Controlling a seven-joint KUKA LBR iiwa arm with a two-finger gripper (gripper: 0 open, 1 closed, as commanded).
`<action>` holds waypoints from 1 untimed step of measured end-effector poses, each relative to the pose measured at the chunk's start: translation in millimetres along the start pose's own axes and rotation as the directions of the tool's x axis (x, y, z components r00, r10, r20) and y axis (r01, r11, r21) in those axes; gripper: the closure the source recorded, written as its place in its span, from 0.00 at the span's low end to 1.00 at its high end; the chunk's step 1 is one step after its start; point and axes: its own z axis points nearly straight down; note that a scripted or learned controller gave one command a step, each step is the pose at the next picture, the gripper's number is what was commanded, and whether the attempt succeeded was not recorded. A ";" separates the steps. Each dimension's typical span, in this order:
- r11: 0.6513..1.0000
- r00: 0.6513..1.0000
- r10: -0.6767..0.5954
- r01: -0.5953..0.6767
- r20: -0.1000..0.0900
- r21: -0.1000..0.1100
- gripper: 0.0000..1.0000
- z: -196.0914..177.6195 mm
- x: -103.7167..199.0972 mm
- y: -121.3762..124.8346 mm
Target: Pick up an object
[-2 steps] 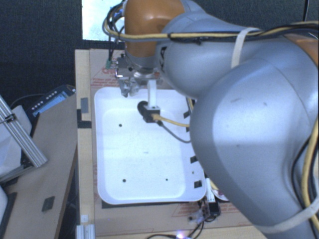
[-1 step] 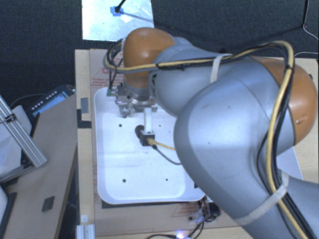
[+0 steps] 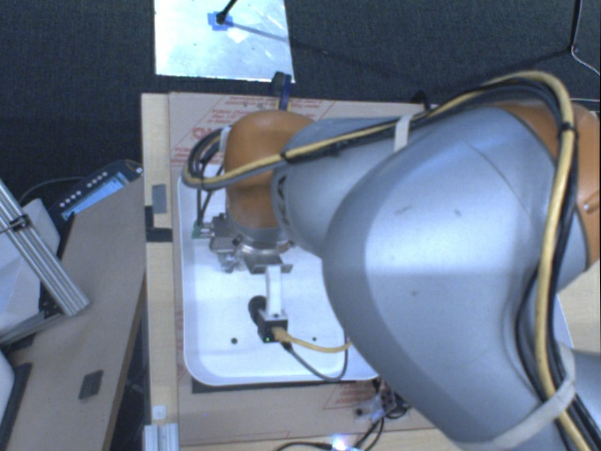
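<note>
Camera view, grey arm (image 3: pixel 441 242) bent down, claw (image 3: pixel 242 252) low over white bin (image 3: pixel 211 350)

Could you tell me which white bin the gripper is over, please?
The bin on the view's left, white floor showing around the gripper; the arm covers the right.

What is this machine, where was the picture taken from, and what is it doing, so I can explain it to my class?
It is a robot arm, grey with an orange band above its wrist, reaching in from the right. One camera fixed above the bench looks down at a slant. The gripper hangs low over a shallow white bin. The arm hides much of the bench, so I cannot tell whether anything is held.
</note>
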 end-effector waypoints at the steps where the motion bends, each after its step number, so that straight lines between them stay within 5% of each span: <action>1: 1.000 1.000 0.000 0.000 -0.004 -0.021 1.00 -111.2 -1.7 33.1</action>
